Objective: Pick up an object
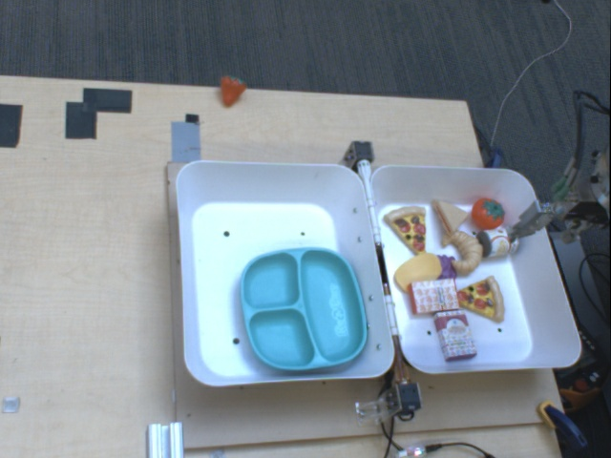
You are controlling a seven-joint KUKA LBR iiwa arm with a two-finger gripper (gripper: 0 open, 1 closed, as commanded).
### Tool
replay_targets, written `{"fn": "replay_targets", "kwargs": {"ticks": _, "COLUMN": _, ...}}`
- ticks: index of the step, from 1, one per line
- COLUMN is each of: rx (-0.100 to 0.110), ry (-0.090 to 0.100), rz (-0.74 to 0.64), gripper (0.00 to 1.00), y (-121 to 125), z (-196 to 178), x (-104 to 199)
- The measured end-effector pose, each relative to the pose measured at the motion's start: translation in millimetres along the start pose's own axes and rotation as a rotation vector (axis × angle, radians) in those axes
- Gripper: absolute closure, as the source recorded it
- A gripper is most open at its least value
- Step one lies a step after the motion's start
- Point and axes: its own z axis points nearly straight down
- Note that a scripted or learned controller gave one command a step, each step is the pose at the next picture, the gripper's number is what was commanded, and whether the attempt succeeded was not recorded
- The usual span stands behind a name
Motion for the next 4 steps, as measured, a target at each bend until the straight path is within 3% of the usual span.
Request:
{"fn": "replay_targets", "kwargs": {"ticks": 1, "rx": 0.002, "ry": 0.001, "rz": 0.002, "gripper": 0.00, "y": -14, "z": 138, "x": -6}}
{"fn": "replay_targets", "kwargs": {"ticks": 2, "rx": -0.004, "ry": 0.000, "rz": 0.001, "gripper": 1.00, "y": -12, "z": 126, "x": -6}}
{"fn": "replay_targets", "kwargs": {"ticks": 3, "rx": -0.004, "ry": 0.000, "rz": 0.001, "gripper": 0.00, "y": -12, "z": 126, "x": -6}}
{"fn": "replay_targets", "kwargs": {"ticks": 4, "rx": -0.012, "ry": -0.005, "rz": 0.006, "gripper": 0.00, "y": -50, "z": 161, "x": 20}}
